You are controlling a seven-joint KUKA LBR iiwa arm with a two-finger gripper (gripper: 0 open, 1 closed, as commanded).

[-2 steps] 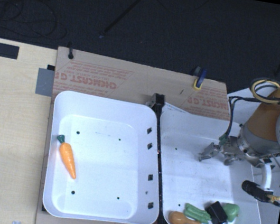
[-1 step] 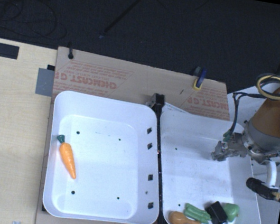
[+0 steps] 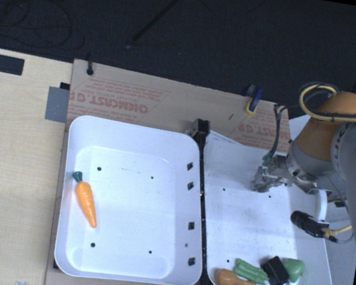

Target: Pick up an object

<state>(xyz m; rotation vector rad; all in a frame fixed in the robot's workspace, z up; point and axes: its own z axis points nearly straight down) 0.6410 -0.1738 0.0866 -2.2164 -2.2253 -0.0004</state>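
Reaching over right bin [image 3: 214, 247] (from right), tool [image 3: 265, 181] low

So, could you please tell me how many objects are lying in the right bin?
4, clustered at its near edge: an orange gourd-like piece, a green pod, a black block, a green piece. More may hide beneath.

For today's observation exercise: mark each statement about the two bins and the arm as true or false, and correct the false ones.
1. The carrot lies in the left bin. True.
2. The gripper holds the carrot. False: it is over the right bin, far from the carrot.
3. A black block lies near the right bin's front edge. True.
4. The green items are in the left bin. False: they are in the right bin.
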